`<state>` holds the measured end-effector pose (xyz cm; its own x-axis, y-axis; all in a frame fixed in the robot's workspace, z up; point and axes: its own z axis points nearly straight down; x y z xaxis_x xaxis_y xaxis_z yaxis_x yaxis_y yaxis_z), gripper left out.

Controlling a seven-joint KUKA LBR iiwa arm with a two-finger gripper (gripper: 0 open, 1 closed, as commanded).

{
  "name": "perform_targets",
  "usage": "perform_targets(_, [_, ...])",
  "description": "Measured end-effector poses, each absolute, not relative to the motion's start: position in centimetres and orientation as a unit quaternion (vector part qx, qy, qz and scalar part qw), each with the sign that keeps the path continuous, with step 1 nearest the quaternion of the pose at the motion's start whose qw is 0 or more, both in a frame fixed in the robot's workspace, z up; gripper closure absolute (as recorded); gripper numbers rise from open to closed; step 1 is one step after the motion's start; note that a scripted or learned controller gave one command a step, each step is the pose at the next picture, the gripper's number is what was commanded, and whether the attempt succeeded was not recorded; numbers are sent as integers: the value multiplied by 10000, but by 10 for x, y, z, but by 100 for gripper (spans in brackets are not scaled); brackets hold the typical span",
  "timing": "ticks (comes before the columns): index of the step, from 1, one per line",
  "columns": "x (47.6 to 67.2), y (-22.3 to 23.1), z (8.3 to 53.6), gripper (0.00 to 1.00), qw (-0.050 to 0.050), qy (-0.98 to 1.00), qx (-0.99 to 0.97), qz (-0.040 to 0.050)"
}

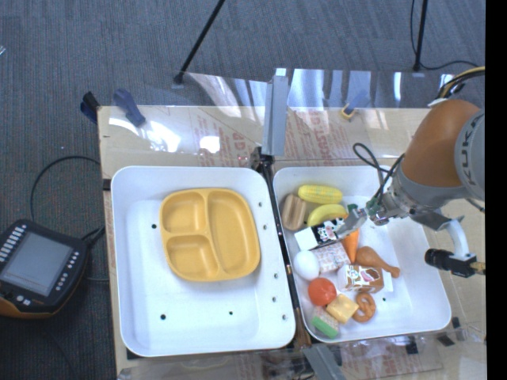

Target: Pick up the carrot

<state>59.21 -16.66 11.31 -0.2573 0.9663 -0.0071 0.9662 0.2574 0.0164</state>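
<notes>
Nearest the camera, the right bin (pixel 428 311) is holding a pile of toy food along its 9 o'clock side: a green piece (pixel 325 324), a yellow block (pixel 342 308), a pretzel (pixel 365 305) and a tomato (pixel 321 290). Farther back, an egg (pixel 306 264) and a drumstick (pixel 375 259) are flanking the carrot (pixel 351 246), which is lying near the pile's centre, just at 6 o'clock of the gripper (pixel 354 217). The gripper is hanging over the carrot's upper end; whether its jaws are parted or closed cannot be told. Beyond it, a banana (pixel 325 212) and corn (pixel 319 193) are lying. At 9 o'clock, the left bin (pixel 135 307) is carrying a yellow divided plate (pixel 210 233).
</notes>
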Motion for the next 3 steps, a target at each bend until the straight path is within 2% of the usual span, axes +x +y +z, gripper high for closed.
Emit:
perform_targets(1, [587,-158,103,0,97,7400,6725,97])
perform_targets(2, [590,-159,113,100,124,7397,6727,112])
perform_targets(3, [589,-159,112,0,113,7391,6734,103])
